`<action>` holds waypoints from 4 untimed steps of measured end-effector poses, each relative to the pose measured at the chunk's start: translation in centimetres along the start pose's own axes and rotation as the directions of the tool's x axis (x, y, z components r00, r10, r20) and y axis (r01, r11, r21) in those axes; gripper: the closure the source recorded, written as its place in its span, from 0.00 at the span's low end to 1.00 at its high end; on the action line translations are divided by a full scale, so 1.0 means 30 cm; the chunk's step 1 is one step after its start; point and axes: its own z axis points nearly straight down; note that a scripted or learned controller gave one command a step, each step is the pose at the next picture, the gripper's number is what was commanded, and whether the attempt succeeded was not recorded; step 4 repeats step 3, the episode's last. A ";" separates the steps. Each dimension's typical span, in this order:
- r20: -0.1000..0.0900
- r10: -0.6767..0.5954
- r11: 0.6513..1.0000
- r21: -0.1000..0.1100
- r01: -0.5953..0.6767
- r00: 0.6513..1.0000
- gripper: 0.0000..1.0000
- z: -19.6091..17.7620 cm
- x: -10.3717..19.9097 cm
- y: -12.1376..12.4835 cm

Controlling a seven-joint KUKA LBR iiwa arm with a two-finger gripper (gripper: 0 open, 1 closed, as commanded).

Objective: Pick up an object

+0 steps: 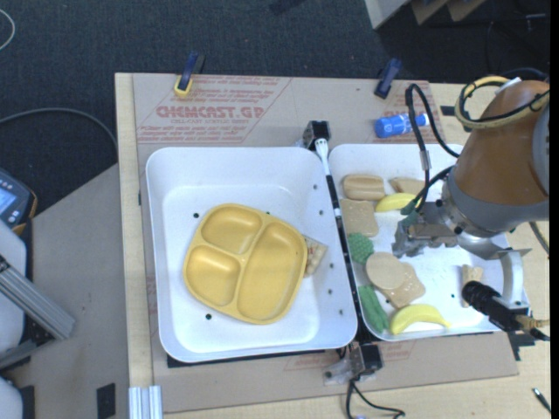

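The arm (502,160) is reaching in from the right and hanging over the right bin (441,154), with the claw (419,234) sitting low among the food pieces near the bin's middle. I am unable to tell the claw's state; its tip is lost against the grey wrist hardware.

Candidate objects are all lying in the right bin, loosely scattered, presumably so a program can try any of them:
- tan bread-like piece (363,186) at the top, with a second tan piece (358,218) just below it
- yellow banana-like piece (397,202) beside the claw, partly covered by it
- round tan piece (390,275) lower down
- second yellow banana (417,319) at the near edge
- green pieces (360,246) lying along the left wall (a second green one sits lower, near the rim)

The left bin (166,199) is carrying a yellow divided plate (244,262), tilted slightly toward its right, with a small tan scrap (314,253) touching the plate's right edge.

Judgement: the claw is standing at or close to grasp height above the cluster around the upper banana and the tan pieces. Nothing is visibly lifted, so the pick is not yet done. Risk: the pieces are lying close together, so the claw may be nudging a neighbour rather than closing on a single one.
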 end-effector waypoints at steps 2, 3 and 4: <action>0.002 0.002 1.000 -0.003 -0.002 1.000 1.00 -0.008 0.255 0.007; 0.003 0.005 1.000 -0.005 -0.005 1.000 1.00 -0.074 0.240 0.018; 0.003 0.005 1.000 -0.005 -0.005 1.000 1.00 -0.074 0.240 0.018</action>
